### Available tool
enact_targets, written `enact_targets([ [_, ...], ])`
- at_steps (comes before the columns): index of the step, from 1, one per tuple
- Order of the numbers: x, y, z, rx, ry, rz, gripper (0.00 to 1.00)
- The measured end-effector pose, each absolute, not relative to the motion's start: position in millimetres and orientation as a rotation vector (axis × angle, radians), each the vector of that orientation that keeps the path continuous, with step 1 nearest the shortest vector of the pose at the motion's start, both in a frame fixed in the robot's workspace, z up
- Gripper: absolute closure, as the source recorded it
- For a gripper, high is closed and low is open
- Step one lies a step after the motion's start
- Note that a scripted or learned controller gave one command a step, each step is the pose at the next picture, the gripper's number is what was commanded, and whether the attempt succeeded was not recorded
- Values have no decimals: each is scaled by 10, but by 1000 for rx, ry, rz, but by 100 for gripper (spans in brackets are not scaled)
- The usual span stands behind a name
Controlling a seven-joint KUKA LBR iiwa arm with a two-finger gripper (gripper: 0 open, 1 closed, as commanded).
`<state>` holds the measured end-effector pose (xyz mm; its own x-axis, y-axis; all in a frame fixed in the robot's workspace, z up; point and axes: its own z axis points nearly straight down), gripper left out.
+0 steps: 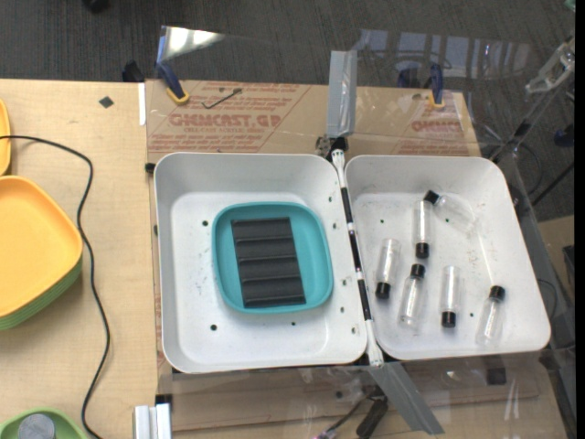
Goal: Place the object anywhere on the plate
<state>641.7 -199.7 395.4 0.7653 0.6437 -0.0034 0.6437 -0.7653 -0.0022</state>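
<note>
Camera view: vials (421, 230) mostly upright-aligned, right bin (512, 199).

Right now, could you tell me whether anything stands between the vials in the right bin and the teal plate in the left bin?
Only the raised rims where the two bins meet separate the vials from the teal plate. The plate already bears a dark ribbed block, which leaves just its border bare.

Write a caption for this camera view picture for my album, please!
Teal plate waits in the left bin; six small vials lie in the right bin.
</note>
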Motion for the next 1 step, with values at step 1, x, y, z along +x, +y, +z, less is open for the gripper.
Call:
enact_targets([
  [1, 6417, -2136, 4402, -2970, -1022, 6, 0],
])
